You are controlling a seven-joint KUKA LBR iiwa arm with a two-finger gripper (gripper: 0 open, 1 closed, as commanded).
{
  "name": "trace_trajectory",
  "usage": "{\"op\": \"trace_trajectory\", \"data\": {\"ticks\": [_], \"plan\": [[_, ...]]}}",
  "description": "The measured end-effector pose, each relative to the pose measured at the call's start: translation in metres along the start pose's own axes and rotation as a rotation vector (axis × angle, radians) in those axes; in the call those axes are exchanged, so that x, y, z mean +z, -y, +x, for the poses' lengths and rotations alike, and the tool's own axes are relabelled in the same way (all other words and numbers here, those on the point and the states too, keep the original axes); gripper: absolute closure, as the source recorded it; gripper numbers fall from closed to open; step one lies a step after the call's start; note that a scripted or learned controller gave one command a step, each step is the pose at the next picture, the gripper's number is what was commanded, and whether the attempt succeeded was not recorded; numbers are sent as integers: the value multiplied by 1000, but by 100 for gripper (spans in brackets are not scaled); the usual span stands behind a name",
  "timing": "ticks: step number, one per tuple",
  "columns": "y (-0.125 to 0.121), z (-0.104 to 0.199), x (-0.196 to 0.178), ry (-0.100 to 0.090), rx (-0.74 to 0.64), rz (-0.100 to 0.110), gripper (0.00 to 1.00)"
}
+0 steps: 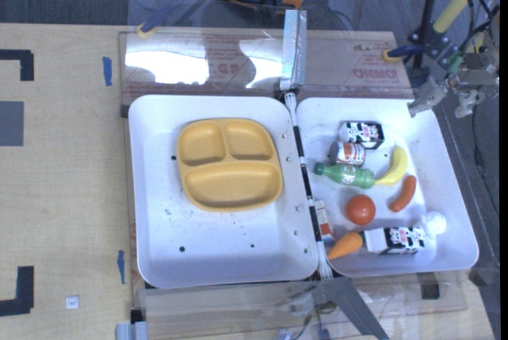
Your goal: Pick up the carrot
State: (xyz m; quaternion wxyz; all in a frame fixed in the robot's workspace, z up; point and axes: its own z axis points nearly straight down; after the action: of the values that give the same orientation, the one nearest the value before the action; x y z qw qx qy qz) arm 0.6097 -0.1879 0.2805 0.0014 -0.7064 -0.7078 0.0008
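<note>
The carrot (345, 245) is a small orange cone lying in the right bin (452, 195) at its near left corner. Its tip points toward the divider, and its thick end touches a milk carton (405, 239). My gripper (429, 96) hovers over the far right corner of the same bin, well away from the carrot, and it is small and partly lost against cables there. Nothing can be seen held in it.
A red tomato (360, 209) sits just behind the carrot. Further back are a sausage (402, 193), a banana (394, 165), a green bottle (345, 174) and two small cartons (361, 133). The left bin (151, 211) holds a yellow divided plate (230, 164).
</note>
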Motion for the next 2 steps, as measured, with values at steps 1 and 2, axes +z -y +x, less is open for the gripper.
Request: {"op": "trace_trajectory", "data": {"ticks": [1, 2], "plan": [[21, 0, 108, 0, -175, -1, 0], [65, 36, 195, 1, -91, -6, 0]]}}
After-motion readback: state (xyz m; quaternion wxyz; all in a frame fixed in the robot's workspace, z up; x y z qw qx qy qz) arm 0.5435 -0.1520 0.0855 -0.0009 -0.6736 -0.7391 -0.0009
